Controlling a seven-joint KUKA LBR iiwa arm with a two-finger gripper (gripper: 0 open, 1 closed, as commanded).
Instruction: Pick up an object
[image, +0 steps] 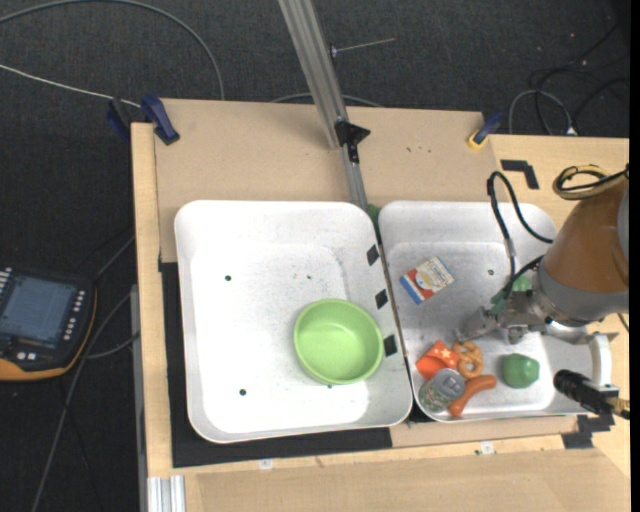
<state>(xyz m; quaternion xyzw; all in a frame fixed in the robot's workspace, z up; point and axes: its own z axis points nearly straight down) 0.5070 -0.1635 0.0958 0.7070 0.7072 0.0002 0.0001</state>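
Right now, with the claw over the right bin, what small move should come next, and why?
Probably a short drop toward the near corner: the claw hovers just up and left of the green ball, with the orange toys beside it. Nothing is seen between its tips, so lining up over the ball seems the simplest grasp.

Green bowl (338, 341), white bins (200, 240), orange-banded arm (590, 250).

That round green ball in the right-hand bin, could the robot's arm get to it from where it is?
Probably yes. The round green ball lies by itself on bare white floor in the right bin, just below the pincer, with nothing covering it.
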